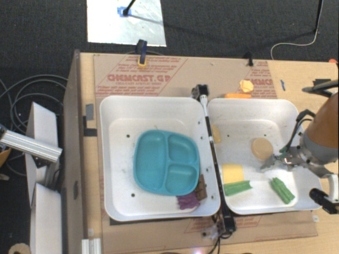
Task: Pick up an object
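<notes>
We see the gripper (271,163) low in the right bin (249,110), near the tan disc (261,147); its finger spread we cannot tell.

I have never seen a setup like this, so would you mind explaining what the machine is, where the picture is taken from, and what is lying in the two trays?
This is one picture from a fixed camera above a bench, looking down at a slant. The machine is a robot arm, grey with an orange band, reaching in from the right; its gripper is low inside the right bin. Nothing can be seen between its fingers, so I would not say it holds anything.

The right bin contains a tan round piece just left of the gripper, a yellow block, a green bar and a second green piece. The left bin holds a teal divided plate, with a purple item and a dark brown item at its lower right edge.
</notes>
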Controlling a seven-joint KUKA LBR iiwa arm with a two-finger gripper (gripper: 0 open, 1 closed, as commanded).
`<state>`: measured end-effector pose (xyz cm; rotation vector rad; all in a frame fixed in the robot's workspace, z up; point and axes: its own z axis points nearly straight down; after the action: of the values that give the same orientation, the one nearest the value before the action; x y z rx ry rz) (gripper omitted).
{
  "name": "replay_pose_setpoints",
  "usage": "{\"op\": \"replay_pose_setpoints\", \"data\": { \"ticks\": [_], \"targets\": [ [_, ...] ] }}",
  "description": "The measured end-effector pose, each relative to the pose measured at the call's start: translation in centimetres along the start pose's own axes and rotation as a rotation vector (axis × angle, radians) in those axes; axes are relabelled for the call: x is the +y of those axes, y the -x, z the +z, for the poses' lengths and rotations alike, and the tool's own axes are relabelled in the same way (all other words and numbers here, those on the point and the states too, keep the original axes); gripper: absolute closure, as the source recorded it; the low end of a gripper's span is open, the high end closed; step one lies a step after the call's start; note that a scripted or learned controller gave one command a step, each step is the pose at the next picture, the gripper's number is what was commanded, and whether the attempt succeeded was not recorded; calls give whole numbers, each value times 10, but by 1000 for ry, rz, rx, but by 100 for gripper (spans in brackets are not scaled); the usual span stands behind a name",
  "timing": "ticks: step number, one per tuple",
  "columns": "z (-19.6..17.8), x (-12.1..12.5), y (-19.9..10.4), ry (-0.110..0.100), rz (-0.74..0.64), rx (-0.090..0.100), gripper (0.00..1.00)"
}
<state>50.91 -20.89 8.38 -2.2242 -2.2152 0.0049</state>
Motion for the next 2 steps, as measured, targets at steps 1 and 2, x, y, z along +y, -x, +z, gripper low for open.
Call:
{"op": "replay_pose_setpoints", "data": {
  "ticks": [1,2],
  "targets": [
    [-1,56,-91,10,-17,4,0],
    [-41,42,-50,8,-3,-2,0]
  ]
}}
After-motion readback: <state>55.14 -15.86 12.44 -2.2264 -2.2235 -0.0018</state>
